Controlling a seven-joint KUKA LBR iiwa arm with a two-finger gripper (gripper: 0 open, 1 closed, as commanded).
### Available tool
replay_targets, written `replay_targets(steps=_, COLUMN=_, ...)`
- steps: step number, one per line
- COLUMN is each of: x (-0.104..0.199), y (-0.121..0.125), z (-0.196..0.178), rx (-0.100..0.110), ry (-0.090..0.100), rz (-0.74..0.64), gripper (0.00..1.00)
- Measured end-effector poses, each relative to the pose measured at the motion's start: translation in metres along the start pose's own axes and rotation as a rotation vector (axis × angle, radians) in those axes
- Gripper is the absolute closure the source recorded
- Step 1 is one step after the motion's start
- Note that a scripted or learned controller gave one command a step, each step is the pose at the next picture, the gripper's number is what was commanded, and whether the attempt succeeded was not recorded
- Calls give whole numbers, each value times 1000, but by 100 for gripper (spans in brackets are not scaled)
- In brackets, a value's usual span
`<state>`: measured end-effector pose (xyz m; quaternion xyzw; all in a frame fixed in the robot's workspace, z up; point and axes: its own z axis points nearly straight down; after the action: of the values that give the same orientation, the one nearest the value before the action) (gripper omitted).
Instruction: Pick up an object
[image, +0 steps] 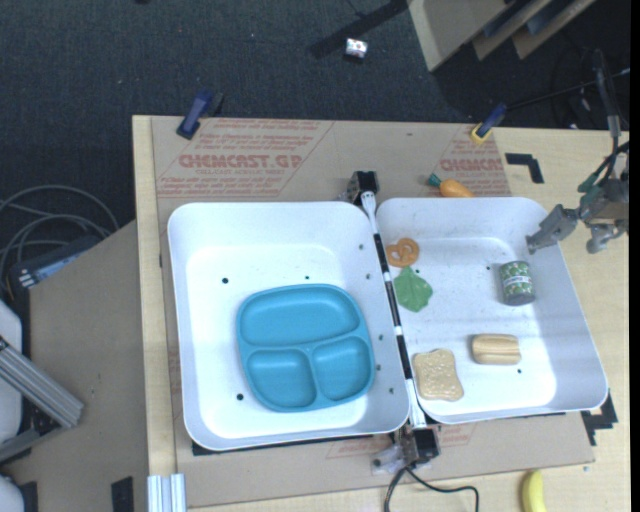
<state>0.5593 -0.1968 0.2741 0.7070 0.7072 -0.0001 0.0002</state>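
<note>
Where cardboard (300, 150) covers bench, white bins (200, 300) sit.

Bench (150, 300) w/ 2 bins (190, 240) (white).

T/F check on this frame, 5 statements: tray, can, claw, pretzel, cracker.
1. The blue divided tray sits in the left bin. True.
2. The can lies in the left bin. False: it is in the right bin.
3. The claw grips the can. False: it sits at the right bin's upper right edge, apart from the can.
4. The pretzel lies above the green leaf in the view. True.
5. The cracker rests on the tray. False: it is in the right bin's lower left.
</note>
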Motion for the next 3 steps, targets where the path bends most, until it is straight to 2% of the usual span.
replay_targets(steps=1, x=4, y=32, z=90, rx=3, ry=2, rz=-1, gripper=0)
replay_targets(steps=2, x=-18, y=38, z=190, rx=2, ry=7, rz=-3, gripper=0)
replay_targets(steps=3, x=-20, y=38, z=179, rx=0, ry=2, rz=-2, gripper=100)
